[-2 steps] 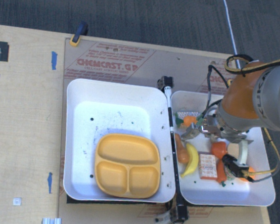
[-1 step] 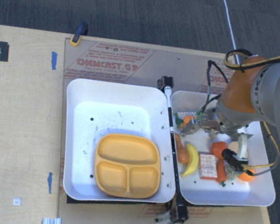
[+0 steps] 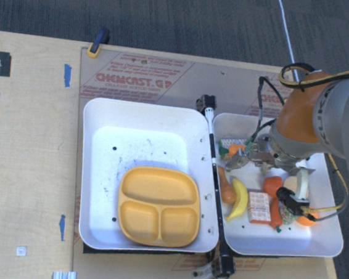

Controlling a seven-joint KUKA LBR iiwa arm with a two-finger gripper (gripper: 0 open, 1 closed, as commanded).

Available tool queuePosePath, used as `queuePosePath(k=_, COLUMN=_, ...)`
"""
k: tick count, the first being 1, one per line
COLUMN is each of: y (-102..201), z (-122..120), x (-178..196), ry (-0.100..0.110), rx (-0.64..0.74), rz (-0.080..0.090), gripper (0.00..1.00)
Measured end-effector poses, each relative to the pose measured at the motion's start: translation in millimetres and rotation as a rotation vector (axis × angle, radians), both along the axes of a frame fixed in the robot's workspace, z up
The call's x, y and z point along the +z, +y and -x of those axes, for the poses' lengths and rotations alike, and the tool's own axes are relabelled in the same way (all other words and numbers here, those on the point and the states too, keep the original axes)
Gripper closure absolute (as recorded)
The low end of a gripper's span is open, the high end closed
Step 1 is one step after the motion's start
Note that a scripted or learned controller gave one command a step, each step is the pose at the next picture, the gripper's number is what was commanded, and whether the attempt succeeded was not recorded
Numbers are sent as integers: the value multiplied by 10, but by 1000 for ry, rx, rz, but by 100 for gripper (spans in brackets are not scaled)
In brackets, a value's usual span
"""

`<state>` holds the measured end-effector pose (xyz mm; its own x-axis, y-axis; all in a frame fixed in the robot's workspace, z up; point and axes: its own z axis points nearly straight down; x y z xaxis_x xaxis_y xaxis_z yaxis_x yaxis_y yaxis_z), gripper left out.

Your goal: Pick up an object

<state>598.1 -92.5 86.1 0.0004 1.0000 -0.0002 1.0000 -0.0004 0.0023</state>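
Looking down on the bench [image 3: 22, 169] from above — left to right. At far left the tan surface carries black corner marks and blue tape strips. A brown cardboard sheet [image 3: 137, 79] with red printing lies under both bins.

Left bin [image 3: 102, 122]: white, shallow, with a yellow three-compartment tray [image 3: 158, 203] lying flat in its near half, toward the right wall. The far half of the bin floor is bare white with faint blue smudges.

Right bin [image 3: 318, 244]: holds a cluster of small items. An orange carrot-like piece [image 3: 226, 186] lies against the left wall, with a yellow banana [image 3: 239, 199] just beside it, curving toward the near side. A small printed packet [image 3: 258, 207] lies next to the banana. Further right, a red-orange piece [image 3: 272, 186] and an orange stick [image 3: 277, 213] touch the packet's edge. A small orange and green item [image 3: 233, 150] sits near the far left corner.

Arm [image 3: 338, 116] — grey with orange band — reaches in from the right over the far part of the right bin. Gripper [image 3: 256, 154] hangs low above the items near the far left of that bin. Whether it is released or clenched cannot be told; nothing is seen between its tips.
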Motion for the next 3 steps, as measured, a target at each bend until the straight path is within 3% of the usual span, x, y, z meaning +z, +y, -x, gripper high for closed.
queuePosePath(k=3, y=-2, z=10, x=-1, ry=0, rx=1, rz=0, gripper=0)
